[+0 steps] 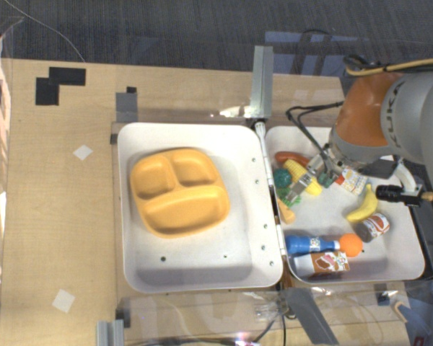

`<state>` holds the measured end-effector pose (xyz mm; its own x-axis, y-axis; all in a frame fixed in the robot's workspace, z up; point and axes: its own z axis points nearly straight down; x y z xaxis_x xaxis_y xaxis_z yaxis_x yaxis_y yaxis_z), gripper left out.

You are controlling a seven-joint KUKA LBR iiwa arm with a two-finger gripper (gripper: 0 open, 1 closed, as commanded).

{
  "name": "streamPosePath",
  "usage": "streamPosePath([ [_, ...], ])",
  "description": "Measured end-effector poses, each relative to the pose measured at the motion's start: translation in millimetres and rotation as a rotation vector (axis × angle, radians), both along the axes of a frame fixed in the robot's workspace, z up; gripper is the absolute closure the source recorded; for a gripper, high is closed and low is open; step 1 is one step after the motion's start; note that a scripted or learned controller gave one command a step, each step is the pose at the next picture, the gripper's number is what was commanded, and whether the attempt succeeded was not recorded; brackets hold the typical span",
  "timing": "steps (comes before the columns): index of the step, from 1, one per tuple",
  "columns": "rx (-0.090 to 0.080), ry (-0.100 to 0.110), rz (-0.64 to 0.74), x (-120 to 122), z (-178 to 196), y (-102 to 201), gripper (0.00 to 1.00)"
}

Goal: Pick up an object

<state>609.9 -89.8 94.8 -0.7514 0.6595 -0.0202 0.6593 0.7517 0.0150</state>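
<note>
While the grey arm (411, 114) reaches in over the right bin (411, 265), its gripper (308, 181) sits low near that bin's left wall, among the toys by the far-left corner. Its fingers stand slightly apart with nothing seen held between them, their tips touching or just above a yellow corn cob (300, 173). A red piece (289, 157) lies just beyond the corn toward the bin's far edge, and a green piece (281, 179) rests against the left wall beside it. A banana (366, 205) lies toward the right side of the bin, with a small red-and-white can (374, 226) just nearer the front. Along the front edge lie a blue bottle (310, 245), an orange ball (352, 246) touching its end, and a brown sachet (330, 263). The left bin (173, 265) carries a yellow divided tray (179, 191), set toward its far-left part
</note>
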Motion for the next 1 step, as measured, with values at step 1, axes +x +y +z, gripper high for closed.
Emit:
streamPosePath([
  [1,0.0,-0.007,0.009,3.0,14.0,1.7,1.0],
])
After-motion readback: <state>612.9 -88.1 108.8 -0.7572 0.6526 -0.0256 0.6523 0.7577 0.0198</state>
